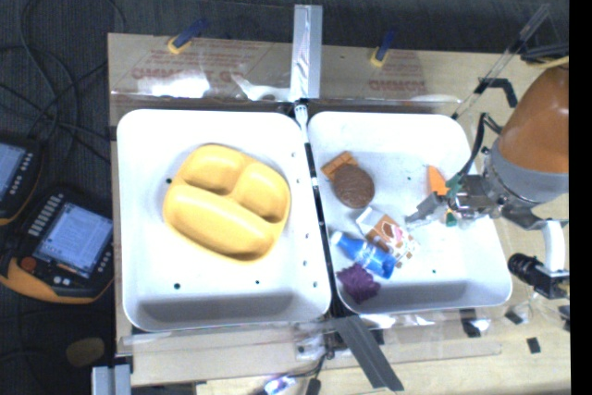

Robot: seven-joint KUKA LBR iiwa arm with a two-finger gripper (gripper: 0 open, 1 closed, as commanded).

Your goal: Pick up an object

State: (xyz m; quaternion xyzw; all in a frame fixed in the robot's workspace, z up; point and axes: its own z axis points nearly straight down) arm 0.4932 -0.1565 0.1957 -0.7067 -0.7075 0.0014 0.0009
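In the right bin (407,148) lie a round brown disc (353,188) with an orange-brown piece (339,166) against it, a white and red packet (388,234), a blue object (363,254) and a purple object (357,282). A small orange piece (435,177) lies near the bin's right side. My gripper (427,208) hangs low over the right part of this bin, just below the orange piece and right of the packet. Nothing can be seen held in it. The left bin (139,273) holds a big yellow loaf-shaped object (227,201).
The arm's orange band and grey wrist (541,143) stand over the right bin's right rim. A metal divider strip (306,51) runs behind the bins. Handheld controllers (55,240) and cables lie left of the bench.
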